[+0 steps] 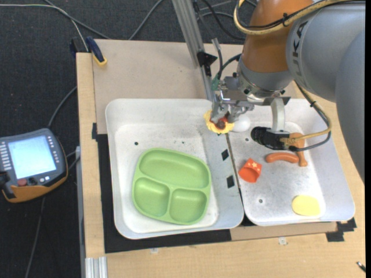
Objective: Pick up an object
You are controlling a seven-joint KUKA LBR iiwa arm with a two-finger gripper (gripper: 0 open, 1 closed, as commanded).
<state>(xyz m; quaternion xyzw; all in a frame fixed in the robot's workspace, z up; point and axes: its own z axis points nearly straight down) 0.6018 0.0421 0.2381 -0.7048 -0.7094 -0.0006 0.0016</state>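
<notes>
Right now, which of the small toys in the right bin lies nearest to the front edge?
The flat yellow oval toy, alone in the front corner; the orange cup-shaped toy and the orange sausage-shaped toy lie farther back.

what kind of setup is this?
Likely a robotics lab pick-and-place bench: a KUKA arm over two white bins, a teach pendant on the floor, loose cables.

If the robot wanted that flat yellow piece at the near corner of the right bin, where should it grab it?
Probably across its short width, coming straight down from above. The yellow piece lies flat on the right bin floor as a low rounded oval, so only its edges offer purchase. It sits close to the bin's near rim, but the sides facing the orange cup look open, leaving room for the gripper.
</notes>
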